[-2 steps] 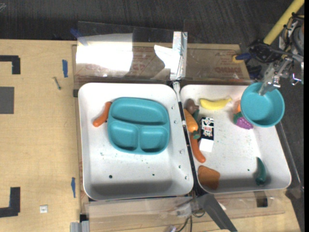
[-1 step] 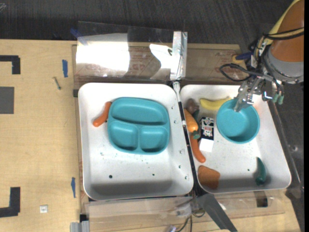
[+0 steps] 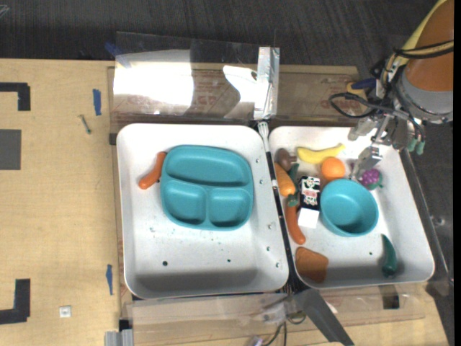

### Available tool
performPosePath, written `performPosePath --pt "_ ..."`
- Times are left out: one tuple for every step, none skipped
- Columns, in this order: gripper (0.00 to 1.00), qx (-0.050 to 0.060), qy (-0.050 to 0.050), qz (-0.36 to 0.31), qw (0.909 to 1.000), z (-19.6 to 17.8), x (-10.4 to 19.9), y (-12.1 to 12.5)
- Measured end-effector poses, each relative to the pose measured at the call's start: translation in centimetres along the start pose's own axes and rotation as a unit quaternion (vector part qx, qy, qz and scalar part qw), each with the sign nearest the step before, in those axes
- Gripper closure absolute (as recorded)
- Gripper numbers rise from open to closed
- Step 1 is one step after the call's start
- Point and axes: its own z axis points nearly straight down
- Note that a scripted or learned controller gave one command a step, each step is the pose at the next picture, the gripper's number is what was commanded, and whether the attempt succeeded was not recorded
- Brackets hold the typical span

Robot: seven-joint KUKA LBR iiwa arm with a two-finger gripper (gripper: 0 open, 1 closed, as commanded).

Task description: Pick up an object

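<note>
Gripper (image 3: 369, 161) poised at right bin (image 3: 418, 215) far edge, fingers parted, purple grapes (image 3: 370, 178) seen just below, nothing clasped

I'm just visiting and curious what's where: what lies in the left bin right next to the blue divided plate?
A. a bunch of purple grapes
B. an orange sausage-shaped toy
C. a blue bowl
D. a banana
B: an orange sausage-shaped toy lies against the left side of the blue divided plate in the left bin.

Strong glare on clear sheet (image 3: 155, 81)
</note>
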Motion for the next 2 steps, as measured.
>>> performPosePath --pt "0.0 0.001 -0.007 0.035 0.9994 12.0 -2.5 -0.8" --pt "0.0 0.003 -0.004 0.035 0.9994 13.7 2.6 1.6"
